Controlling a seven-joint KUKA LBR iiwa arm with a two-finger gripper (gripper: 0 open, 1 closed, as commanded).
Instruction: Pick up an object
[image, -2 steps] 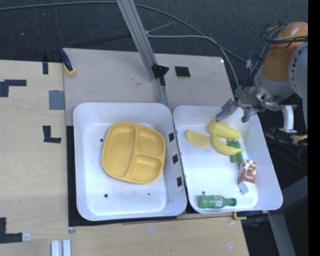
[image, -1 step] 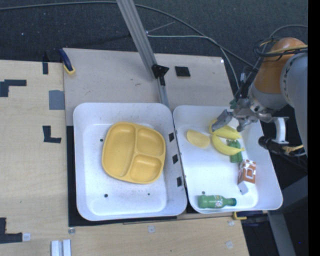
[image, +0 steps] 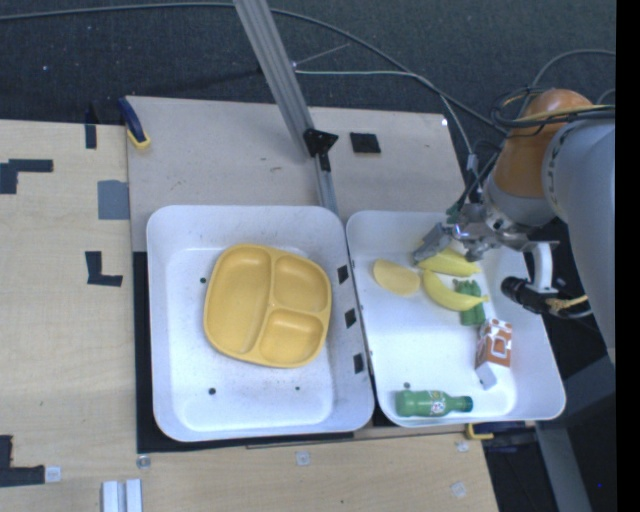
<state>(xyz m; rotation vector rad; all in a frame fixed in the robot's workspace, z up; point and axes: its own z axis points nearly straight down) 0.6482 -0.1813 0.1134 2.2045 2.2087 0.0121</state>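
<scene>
The right bin (image: 425, 350) holds a bunch of yellow bananas (image: 450, 287), a flat yellow piece (image: 396, 277), a small green item (image: 472, 313), an orange and white carton (image: 494, 346) and a green bottle (image: 431, 403) lying on its side. My gripper (image: 452, 240) hangs at the bin's far side, directly over the upper end of the bananas and just right of the yellow piece. It covers part of the top banana. I see nothing lifted off the bin floor.
A yellow divided plate (image: 268, 304) lies in the left bin (image: 162, 330). A slanted metal pole (image: 290, 95) rises behind the bins. The grey arm with its orange band (image: 545, 150) and cables crowd the right bin's far right corner.
</scene>
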